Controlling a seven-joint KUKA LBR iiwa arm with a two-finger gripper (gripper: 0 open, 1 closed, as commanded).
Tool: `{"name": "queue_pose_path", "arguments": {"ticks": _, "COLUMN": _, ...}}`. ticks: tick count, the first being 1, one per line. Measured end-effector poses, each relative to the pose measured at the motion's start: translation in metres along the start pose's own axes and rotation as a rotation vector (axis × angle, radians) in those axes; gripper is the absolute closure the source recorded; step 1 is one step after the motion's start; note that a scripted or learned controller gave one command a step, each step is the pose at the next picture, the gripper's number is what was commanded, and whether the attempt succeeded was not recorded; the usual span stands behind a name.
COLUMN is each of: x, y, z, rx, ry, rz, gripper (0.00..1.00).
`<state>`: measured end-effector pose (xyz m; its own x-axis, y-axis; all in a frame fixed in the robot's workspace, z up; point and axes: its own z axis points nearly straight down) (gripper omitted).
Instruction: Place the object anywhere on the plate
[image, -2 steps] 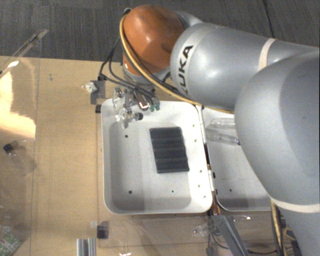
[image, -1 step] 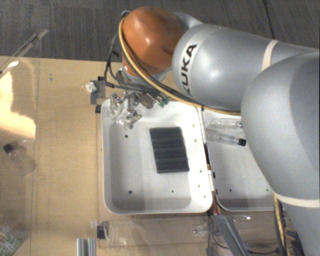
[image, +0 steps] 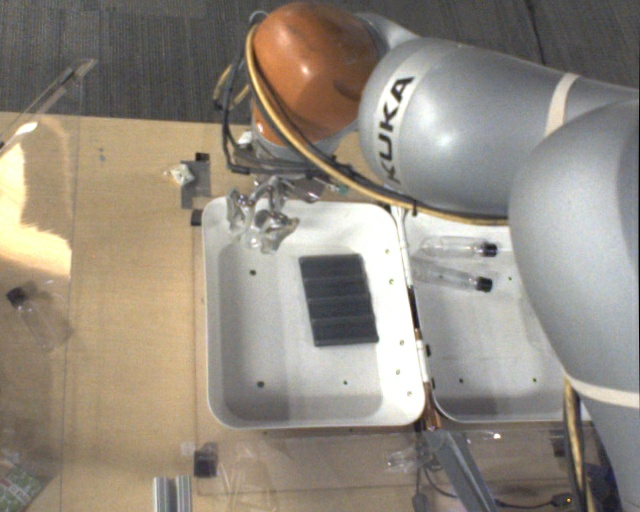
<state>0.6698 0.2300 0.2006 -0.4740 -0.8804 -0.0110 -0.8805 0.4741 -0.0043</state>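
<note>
One "KUKA" mark on arm (image: 470, 130)

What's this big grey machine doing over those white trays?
A KUKA arm reaches in over two shallow white bins. Its gripper hangs above the far left corner of the left bin, with nothing visibly held in it. A dark ribbed plate lies in the middle of that bin. In the right bin lie two clear tubes with dark caps. Nothing rests on the plate yet.
</note>
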Motion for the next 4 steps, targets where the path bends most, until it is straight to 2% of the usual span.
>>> {"name": "queue_pose_path", "arguments": {"ticks": 1, "x": 0.002, "y": 0.0, "z": 0.039, "rx": -0.002, "ry": 0.002, "rz": -0.073, "gripper": 1.0}}
{"name": "queue_pose_path", "arguments": {"ticks": 2, "x": 0.022, "y": 0.025, "z": 0.028, "rx": -0.002, "ry": 0.001, "rz": -0.409, "gripper": 1.0}}
{"name": "queue_pose_path", "arguments": {"ticks": 3, "x": -0.002, "y": 0.005, "z": 0.113, "rx": -0.011, "ry": 0.002, "rz": -0.404, "gripper": 1.0}}
{"name": "queue_pose_path", "arguments": {"ticks": 4, "x": 0.055, "y": 0.057, "z": -0.029, "rx": 0.001, "ry": 0.0, "rz": -0.603, "gripper": 1.0}}
